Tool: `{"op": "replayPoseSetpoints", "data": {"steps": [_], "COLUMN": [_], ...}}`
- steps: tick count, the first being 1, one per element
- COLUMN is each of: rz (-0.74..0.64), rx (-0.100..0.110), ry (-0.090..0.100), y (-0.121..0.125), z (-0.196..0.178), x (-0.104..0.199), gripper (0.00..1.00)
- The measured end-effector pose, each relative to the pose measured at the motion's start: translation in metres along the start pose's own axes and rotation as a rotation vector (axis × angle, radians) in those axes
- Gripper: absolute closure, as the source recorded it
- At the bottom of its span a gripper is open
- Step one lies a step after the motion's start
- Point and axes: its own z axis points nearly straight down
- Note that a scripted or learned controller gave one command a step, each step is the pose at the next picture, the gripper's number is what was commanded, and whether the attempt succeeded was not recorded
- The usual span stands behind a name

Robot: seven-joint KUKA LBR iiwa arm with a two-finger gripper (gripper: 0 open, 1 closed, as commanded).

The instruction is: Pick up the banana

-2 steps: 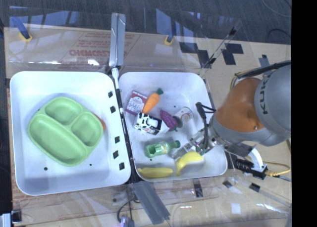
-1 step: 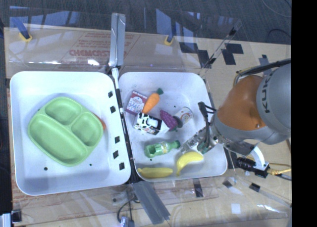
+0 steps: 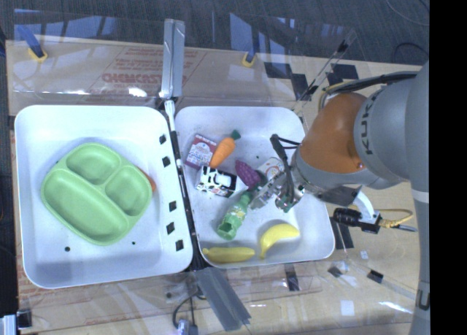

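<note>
The arm hangs in over the right bin (image 3: 310, 118), orange band glowing, and the claw (image 3: 281, 193) sits low just above the banana (image 3: 278, 236). How wide the claw stands I cannot tell from here; the metal is a blur against the white floor, and nothing shows between its tips.

The banana lies in the near right corner of that bin, a short curved yellow piece, with a second, longer yellow fruit (image 3: 229, 254) just to its left along the near wall. To my eye it is a toy: light, stiff, smooth-skinned, likely to skid or roll if nudged off-centre. The best hold looks to be across its thick middle, jaws squeezing the narrow width, not the tapered ends.

Room is the worry. The near wall and right wall of the bin crowd the banana on two sides, so a straight drop from above seems safest. The green bottle (image 3: 235, 215) lies up and left of the banana, near but apart, and the purple eggplant (image 3: 247, 174) and carrot (image 3: 222, 150) sit further back, well clear. The green plate (image 3: 96, 192) rests in the left bin (image 3: 29, 253), no bother at all.
</note>
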Motion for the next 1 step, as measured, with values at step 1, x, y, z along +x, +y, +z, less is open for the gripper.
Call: {"op": "replayPoseSetpoints", "data": {"steps": [1], "rz": [0.000], "rx": [0.000], "ry": [0.000], "y": [0.0000], "z": [0.0000], "x": [0.0000], "gripper": [0.00]}}
